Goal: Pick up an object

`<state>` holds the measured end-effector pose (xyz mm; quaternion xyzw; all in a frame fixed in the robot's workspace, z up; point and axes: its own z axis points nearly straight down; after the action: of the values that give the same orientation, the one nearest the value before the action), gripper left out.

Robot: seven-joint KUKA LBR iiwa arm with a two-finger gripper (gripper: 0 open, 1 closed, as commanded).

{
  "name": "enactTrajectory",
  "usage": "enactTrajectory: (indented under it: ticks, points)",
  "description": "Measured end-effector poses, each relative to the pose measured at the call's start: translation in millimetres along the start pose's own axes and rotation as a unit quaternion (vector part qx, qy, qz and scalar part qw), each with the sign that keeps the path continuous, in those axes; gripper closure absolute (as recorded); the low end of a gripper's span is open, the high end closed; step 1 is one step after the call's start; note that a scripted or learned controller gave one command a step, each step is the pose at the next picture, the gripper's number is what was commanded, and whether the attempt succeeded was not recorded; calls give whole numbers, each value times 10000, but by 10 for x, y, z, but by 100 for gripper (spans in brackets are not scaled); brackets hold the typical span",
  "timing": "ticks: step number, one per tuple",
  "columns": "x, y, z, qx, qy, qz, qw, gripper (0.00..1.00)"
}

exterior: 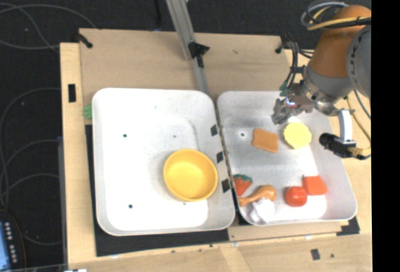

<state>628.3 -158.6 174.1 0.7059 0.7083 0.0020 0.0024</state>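
The pincer (286, 108) is seen over the right bin (250, 108), toward its 1 o'clock part; whether it is released or clenched cannot be told. A yellow disc (297, 135) lies just beside it at 5 o'clock, an orange block (265, 140) near at 7. A tomato (295, 196) and red cube (315, 185) lie well apart. A yellow bowl (190, 175) is seen in the left bin (125, 114). No writing can be read.

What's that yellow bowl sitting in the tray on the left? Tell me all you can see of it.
The yellow bowl is round, plain and smooth, plastic by its look. It stands upright, mouth up, with nothing visible inside. It rests on the floor of the left bin, toward that bin's near right part, close to the wall shared with the right bin. Nothing else touches it.
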Motion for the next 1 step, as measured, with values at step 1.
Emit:
enactTrajectory:
  ticks: [1]
  points:
    - [35,-34,-432,21,0,0,10000,100]
